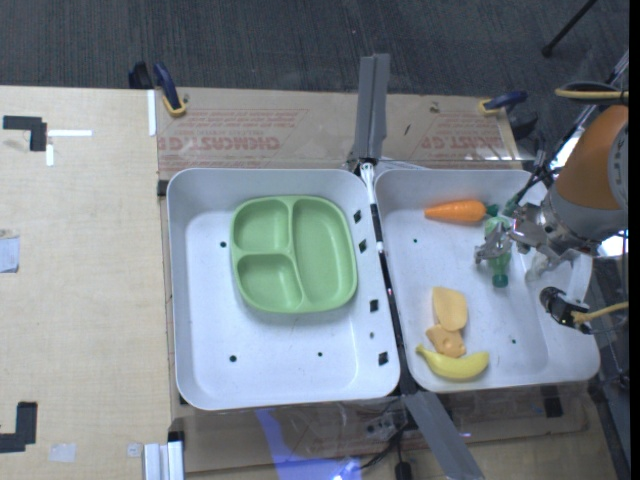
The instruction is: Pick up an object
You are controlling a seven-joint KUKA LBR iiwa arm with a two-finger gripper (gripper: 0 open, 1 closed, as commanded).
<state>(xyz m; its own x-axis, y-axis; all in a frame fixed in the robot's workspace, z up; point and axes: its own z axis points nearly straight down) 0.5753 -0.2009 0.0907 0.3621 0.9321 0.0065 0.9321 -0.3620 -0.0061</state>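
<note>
The right bin [520, 353] holds an orange carrot [455, 211] with a green top near its far wall. A yellow banana [455, 365] lies near the front wall, and a yellow-orange piece [449, 308] with a smaller orange lump [447, 341] sits just behind it. My gripper [495, 253] hangs low over the right bin's right half, just right of the carrot's green end. A small green bit [499, 279] shows right under the gripper; what it is cannot be made out.
In the left bin [200, 368] sits a green three-compartment plate [294, 254]. A grey divider bar [372, 108] runs between the bins at the back. The arm's orange band [598, 158] and cables crowd the right bin's right wall.
</note>
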